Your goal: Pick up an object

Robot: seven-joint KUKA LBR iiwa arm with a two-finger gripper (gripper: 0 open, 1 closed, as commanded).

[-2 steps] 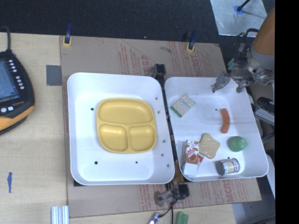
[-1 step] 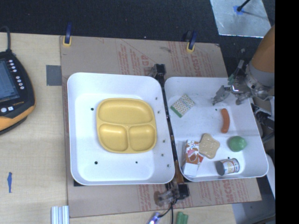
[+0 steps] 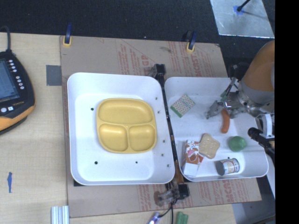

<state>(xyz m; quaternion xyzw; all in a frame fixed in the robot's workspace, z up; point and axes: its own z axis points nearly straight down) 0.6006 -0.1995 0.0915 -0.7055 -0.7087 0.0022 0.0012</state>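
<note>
The hand (image 3: 219, 107) hangs low in the right bin (image 3: 187, 84), at its far right side, with the hot dog (image 3: 225, 121) just beside its metal tips. Whether the tips are spread or closed I cannot tell; they blur into the linkage, and nothing is visibly caught between them.

The hot dog looks like the likely target, and the risk is plain: it lies along the arm's side of the hand rather than squarely under it, so a closing move could pinch one end and roll it away, or nudge it toward the bin wall. It is smooth and round, so I judge it may slip out on the lift.

The right bin also holds a green patterned square (image 3: 182, 105), a slice of toast (image 3: 209, 145), a small carton (image 3: 192, 157) touching the toast, a green ball (image 3: 237, 143) and a can (image 3: 228, 166) lying on its side near the front rim.

The left bin (image 3: 84, 169) holds 1 thing: a yellow tray (image 3: 126, 125) with 3 compartments.
</note>
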